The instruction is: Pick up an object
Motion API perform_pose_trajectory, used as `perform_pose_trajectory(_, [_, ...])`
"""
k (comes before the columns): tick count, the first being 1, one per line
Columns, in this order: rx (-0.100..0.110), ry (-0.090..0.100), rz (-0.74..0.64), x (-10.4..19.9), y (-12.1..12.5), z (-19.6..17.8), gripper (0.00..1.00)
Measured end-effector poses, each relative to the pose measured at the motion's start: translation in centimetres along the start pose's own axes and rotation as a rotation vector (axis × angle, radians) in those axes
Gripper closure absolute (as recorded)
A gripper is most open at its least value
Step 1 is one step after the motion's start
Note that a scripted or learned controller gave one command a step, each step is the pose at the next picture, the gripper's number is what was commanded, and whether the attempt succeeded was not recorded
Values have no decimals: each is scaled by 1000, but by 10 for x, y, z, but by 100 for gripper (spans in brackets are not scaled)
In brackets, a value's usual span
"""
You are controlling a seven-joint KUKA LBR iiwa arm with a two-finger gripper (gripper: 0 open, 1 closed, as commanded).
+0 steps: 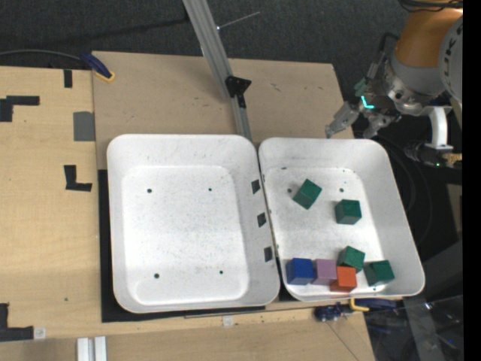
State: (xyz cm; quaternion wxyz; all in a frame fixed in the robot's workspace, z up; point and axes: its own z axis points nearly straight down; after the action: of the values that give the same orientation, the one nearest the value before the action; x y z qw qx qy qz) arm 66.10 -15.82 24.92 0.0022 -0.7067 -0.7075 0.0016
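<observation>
The right bin (396,194) holds several small blocks. A green block (307,194) lies tilted near its middle, with another green block (348,211) to its right. Along the near wall sit a blue block (301,270), a purple block (326,269), an orange block (346,277) and two more green blocks (352,258) (379,271). My gripper (353,125) hangs beyond the far right corner of this bin, above the bench edge, open with nothing between its fingers. It is well away from every block.
The left bin (180,224) lies beside the right one. A slanted metal bar (214,43) runs down to the gap between the bins. A blue and yellow tool (98,65) rests at the far left, and a blue item (334,312) lies below the right bin.
</observation>
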Motion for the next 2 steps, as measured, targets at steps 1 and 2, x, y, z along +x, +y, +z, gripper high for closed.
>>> perform_pose_trajectory(1, [-4, -2, -1, 0, 1, -3, 0])
perform_pose_trajectory(2, [0, -1, -1, 6, 5, 43, 0])
